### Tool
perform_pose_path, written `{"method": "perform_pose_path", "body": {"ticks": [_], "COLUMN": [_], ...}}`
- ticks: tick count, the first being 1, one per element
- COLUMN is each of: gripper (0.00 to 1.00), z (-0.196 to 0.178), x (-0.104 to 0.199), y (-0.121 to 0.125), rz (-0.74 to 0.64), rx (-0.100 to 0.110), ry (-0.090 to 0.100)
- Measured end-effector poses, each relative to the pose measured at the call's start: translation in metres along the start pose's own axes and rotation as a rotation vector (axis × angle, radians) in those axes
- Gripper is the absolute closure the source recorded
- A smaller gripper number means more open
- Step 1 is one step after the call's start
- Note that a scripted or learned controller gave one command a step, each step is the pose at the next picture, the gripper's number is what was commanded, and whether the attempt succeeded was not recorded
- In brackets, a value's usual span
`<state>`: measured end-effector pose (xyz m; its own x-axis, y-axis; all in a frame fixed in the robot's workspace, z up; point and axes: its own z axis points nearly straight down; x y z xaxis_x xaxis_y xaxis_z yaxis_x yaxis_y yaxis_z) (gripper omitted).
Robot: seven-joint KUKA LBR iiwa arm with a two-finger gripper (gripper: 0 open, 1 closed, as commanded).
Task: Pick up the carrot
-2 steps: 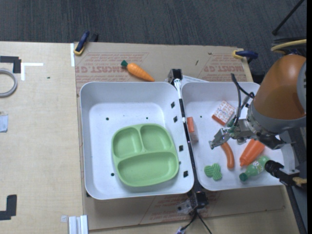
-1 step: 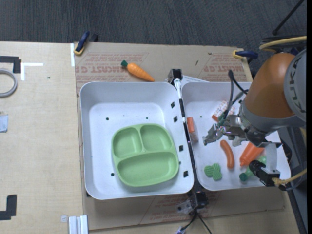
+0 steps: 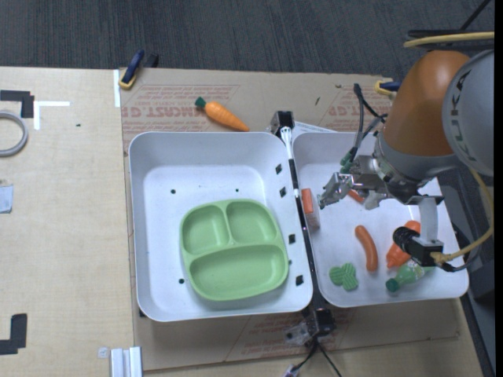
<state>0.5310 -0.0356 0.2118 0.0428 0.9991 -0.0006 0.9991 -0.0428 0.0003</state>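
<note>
One carrot (image 3: 223, 115), orange with a green stub, lies on the cardboard outside the bins, just beyond the left bin's far rim. A second carrot (image 3: 400, 251) with green leaves lies near the right bin's front right corner, partly behind a black part of the arm. My gripper (image 3: 349, 195) hangs over the middle of the right bin (image 3: 330, 154), open, with a small orange-red bit showing between its fingertips. It is left of and behind the bin's carrot, and far from the one on the cardboard.
The right bin also holds an orange sausage (image 3: 366, 247), a green broccoli piece (image 3: 343, 276) and a small orange block (image 3: 309, 203) by its left wall. A green divided plate (image 3: 233, 250) sits in the left bin (image 3: 157, 210). A blue clamp (image 3: 132, 68) lies at the far left.
</note>
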Motion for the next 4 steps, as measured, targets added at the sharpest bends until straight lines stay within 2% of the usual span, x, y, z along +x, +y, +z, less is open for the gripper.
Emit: {"method": "perform_pose_path", "body": {"ticks": [1, 2, 3, 4], "gripper": [0.0, 0.0, 0.0, 0.0], "z": [0.02, 0.02, 0.02, 0.006], "x": [-0.04, 0.002, -0.001, -0.037], "y": [-0.029, -0.046, 0.002, -0.044], "rz": [-0.021, -0.011, -0.095, 0.109], "rx": [0.001, 0.001, 0.0, 0.001], "ry": [0.0, 0.001, 0.0, 0.001]}}
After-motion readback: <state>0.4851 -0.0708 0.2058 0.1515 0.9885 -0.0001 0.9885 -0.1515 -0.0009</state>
